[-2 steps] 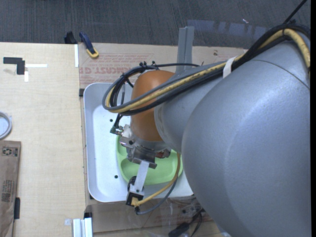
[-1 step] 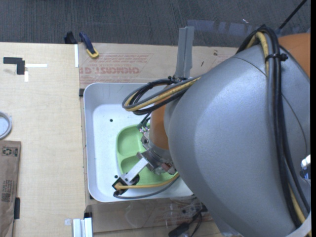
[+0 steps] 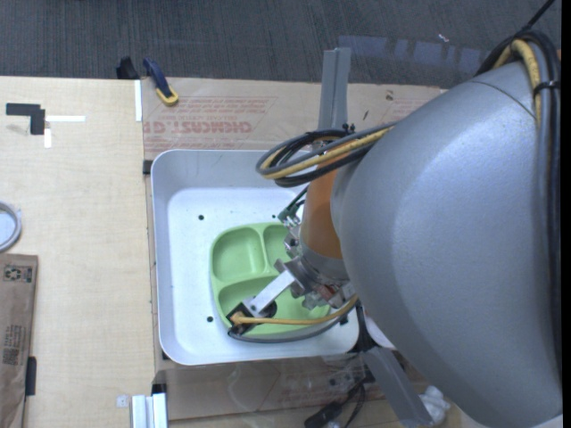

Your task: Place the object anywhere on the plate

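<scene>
A light green plate with divided compartments lies in the white bin, towards the bin's near right side. My gripper hangs low over the right part of the plate, below the orange wrist band. The big grey arm covers the plate's right edge and everything to the right of it. I cannot make out any object between the gripper and the plate.
The bin's left half is bare white floor with a few dark screw dots. On the wooden bench to the left lie a tape roll and a brown paper bag. A blue and yellow clamp lies behind the bin on cardboard.
</scene>
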